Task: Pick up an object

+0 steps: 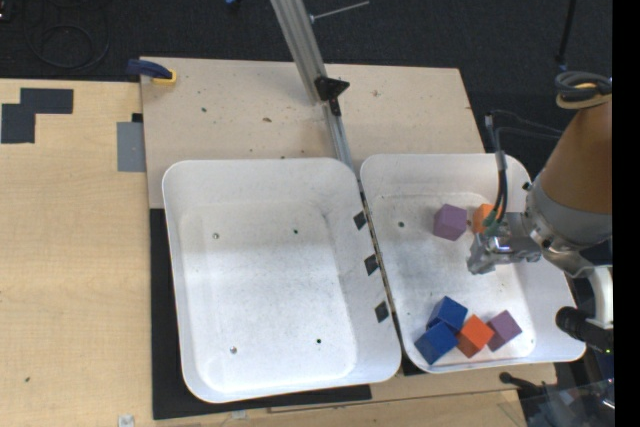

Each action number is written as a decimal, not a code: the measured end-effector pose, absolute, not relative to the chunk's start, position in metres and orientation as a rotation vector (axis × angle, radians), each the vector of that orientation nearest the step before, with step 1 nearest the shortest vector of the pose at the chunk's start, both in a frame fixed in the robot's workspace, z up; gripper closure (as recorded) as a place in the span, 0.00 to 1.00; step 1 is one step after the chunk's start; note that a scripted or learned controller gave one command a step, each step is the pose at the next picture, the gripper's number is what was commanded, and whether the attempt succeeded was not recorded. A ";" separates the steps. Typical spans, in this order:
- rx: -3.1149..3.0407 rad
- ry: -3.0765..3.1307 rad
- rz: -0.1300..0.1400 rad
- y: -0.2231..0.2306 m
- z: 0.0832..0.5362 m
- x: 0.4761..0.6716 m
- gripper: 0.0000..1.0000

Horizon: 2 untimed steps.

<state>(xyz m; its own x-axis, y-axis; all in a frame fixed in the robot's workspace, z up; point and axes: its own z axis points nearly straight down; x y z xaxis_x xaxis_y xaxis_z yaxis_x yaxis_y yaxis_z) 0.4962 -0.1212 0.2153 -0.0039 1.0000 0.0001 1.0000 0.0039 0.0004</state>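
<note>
My gripper (484,258) hangs low over the right bin (420,180), near its right side. A purple block (451,221) lies just to its upper left, apart from the fingers. A small orange piece (483,213) shows right above the gripper, partly hidden by the wrist. At the bin's front sit two blue blocks (442,327), an orange block (474,336) and another purple block (505,327), clustered together. Nothing shows between the fingers.
The left bin (200,185) stands beside the right one, joined by black clips (370,263). A slanted aluminium rail (300,35) rises behind the bins. The arm's bulky grey and orange body (585,175) covers the right bin's far right edge.
</note>
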 end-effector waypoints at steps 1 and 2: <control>2.219 2.228 -0.001 -0.074 0.208 0.509 1.00; 2.220 2.226 -0.002 -0.032 0.218 0.523 1.00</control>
<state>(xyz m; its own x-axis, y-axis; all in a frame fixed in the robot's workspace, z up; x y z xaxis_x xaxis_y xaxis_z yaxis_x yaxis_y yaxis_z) 0.5227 -0.0323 0.2175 -0.0024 1.0000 0.0006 1.0000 0.0024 -0.0023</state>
